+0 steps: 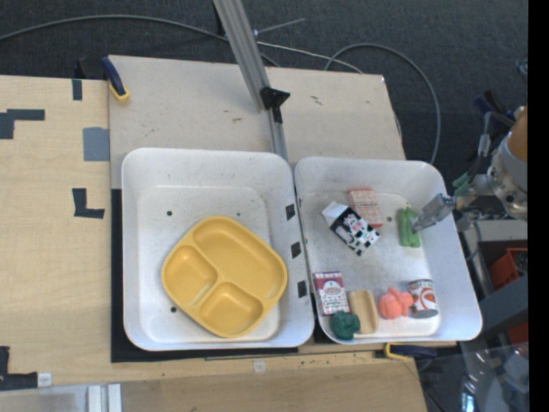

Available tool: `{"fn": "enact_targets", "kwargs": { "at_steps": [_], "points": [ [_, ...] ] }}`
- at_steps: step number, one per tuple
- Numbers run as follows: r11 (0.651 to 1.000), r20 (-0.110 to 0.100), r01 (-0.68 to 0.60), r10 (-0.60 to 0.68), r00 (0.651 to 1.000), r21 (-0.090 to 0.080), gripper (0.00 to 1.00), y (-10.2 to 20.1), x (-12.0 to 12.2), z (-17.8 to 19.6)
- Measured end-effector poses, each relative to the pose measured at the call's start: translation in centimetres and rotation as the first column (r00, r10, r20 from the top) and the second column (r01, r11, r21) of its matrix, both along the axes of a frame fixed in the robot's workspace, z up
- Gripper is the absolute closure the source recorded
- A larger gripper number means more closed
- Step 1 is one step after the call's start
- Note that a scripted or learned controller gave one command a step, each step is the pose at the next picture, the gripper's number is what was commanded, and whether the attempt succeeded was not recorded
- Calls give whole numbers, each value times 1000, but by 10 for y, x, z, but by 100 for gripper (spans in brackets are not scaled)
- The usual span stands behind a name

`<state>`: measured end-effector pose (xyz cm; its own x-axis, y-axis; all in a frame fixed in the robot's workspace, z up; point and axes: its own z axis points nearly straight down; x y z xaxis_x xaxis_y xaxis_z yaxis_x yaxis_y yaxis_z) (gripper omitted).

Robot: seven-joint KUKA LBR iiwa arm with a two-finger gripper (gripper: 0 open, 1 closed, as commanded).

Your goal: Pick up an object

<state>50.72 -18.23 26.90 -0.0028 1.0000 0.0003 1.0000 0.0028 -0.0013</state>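
Reaching in from the right edge of the frame, the gripper (426, 216) hangs low over the right bin (446, 256), its grey tip right at the upper end of a small green object (409, 229). From where I stand I cannot tell whether it grips anything, nor whether it touches the green piece or only sits above it.

That green piece lies upright along the bin's right side, in the middle right of the frame. Just left of it is a black-and-white patterned box (353, 228), tilted, and above that a small pinkish carton (364, 202). Along the lower edge of the same bin sits a row of things: a red-and-white packet (330, 292), a dark green lump (345, 324) below it, a tan block (364, 310), an orange-pink toy (394, 304) and a small can (422, 299) on its side, the last two touching.

The left bin (141, 230) holds a yellow divided tray (225, 275), turned at a slant, in the lower centre of the frame.

Behind both bins a grey metal post (244, 50) rises toward the top of the frame.
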Motion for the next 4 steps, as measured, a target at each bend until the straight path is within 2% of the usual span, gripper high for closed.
{"fn": "enact_targets", "kwargs": {
  "at_steps": [1, 2, 4],
  "points": [
    [1000, 0, 0, 0, 1000, 0, 0, 0, 0, 0],
    [1000, -5, 2, -2, 1000, 1, 0, 3, -8, -47],
    [1000, -7, 2, -2, 1000, 2, 0, 7, -19, -175]
  ]
}}
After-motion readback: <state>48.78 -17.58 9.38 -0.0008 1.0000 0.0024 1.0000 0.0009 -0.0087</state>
